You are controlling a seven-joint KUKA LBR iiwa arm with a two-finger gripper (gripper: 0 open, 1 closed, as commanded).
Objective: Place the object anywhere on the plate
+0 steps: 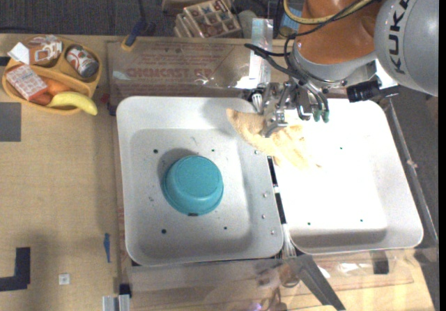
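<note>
Cluttered shelving and cables sit behind the worktop (63, 184), where two shallow white bins lie side by side. Over the seam between them, toward the far edge, a pale tan, floppy object (277, 141) stretches across, partly blurred, and the claw (279, 111) hangs right over its upper end. I cannot tell whether the claw has hold of the object or merely touches it, nor whether it is spread or pinched. The left bin (132, 121) carries a teal round plate (194, 184), looking more like an upturned bowl, well apart from the object. By my judgement the placing is not done: the object has yet to reach the plate. The arm (348, 17) reaches in from the right, wrist bent steeply downward.
</note>
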